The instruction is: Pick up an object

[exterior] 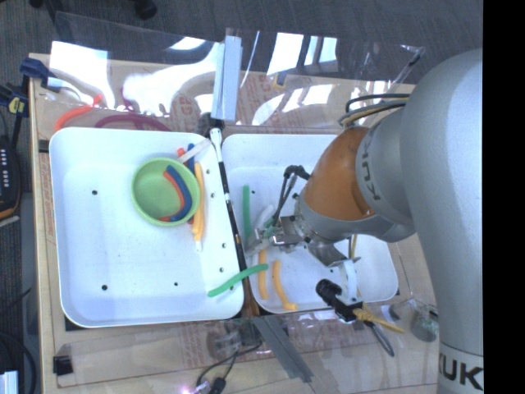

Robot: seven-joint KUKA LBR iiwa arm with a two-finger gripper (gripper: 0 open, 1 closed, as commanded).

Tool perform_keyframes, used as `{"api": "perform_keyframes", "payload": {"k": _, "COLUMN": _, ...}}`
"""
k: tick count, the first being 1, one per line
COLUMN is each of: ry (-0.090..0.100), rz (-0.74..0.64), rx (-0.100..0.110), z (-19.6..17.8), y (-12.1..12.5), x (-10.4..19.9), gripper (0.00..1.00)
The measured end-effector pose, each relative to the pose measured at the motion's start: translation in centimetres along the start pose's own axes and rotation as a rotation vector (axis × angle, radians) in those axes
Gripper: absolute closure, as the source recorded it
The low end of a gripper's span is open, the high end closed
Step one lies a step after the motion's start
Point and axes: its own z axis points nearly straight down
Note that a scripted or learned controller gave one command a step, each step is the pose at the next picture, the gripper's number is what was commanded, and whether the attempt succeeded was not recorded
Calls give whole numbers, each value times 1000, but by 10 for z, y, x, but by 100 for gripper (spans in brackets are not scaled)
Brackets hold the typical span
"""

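Note:
My gripper (pixel 269 235) is low in the right bin (pixel 373 281), near its left wall, with the grey arm and orange band above it covering much of the bin. A thin green stick (pixel 245 203) lies just to its upper left. Two orange curved pieces (pixel 277 286) lie on the bin floor just below it. A green strip (pixel 230 284) rests across the divider between the bins. What lies directly under the gripper is hidden by the wrist.
The left bin (pixel 98 253) holds a green bowl (pixel 160 191) with blue and red pieces inside, and an orange stick (pixel 198 220) beside it. Cables and a red loop (pixel 123 121) lie behind the bins. Pliers (pixel 373 318) sit on the bench by the right bin's front edge.

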Motion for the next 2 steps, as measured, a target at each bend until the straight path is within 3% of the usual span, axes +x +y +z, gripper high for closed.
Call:
{"api": "perform_keyframes", "payload": {"k": 1, "ry": 1, "rz": -6, "rx": 0, "z": -12, "y": 1, "x": 0, "gripper": 100}}
{"api": "perform_keyframes", "payload": {"k": 2, "ry": 1, "rz": -7, "rx": 2, "z": -11, "y": 1, "x": 1, "gripper": 0}}
